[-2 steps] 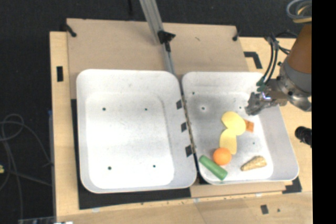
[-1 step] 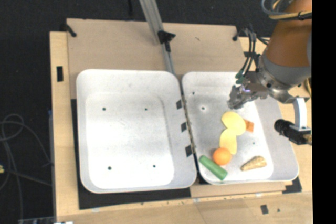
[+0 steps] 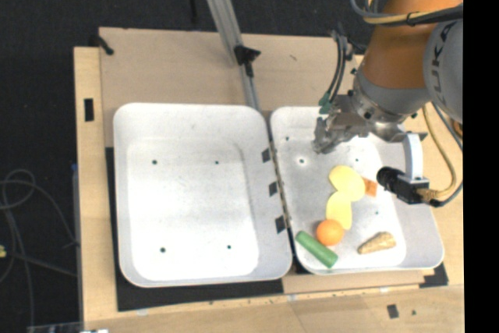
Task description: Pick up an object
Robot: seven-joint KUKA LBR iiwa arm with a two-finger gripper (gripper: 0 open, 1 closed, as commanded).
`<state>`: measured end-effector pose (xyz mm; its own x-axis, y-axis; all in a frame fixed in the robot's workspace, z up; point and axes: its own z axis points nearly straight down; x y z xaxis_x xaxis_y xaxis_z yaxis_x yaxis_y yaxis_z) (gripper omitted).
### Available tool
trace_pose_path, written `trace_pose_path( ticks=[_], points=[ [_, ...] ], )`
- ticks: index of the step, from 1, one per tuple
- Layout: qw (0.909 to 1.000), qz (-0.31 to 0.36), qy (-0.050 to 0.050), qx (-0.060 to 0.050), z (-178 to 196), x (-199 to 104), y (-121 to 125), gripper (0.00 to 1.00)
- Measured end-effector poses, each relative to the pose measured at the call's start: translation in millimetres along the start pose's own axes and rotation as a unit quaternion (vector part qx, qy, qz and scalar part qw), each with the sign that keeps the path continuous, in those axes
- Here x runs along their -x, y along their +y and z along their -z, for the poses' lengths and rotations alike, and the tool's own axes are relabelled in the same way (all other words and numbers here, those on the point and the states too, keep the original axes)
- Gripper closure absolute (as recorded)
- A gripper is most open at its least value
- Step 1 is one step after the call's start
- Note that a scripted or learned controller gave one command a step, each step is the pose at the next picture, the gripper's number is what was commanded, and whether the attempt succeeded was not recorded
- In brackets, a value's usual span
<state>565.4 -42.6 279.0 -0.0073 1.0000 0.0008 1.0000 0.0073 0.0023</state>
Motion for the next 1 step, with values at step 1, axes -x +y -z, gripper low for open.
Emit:
trace_pose_path(
  ticks=[1],
  points=[
    [1.0,0.0,0.0,0.0,0.4,-52.3,10.3,1.0]
  ],
)
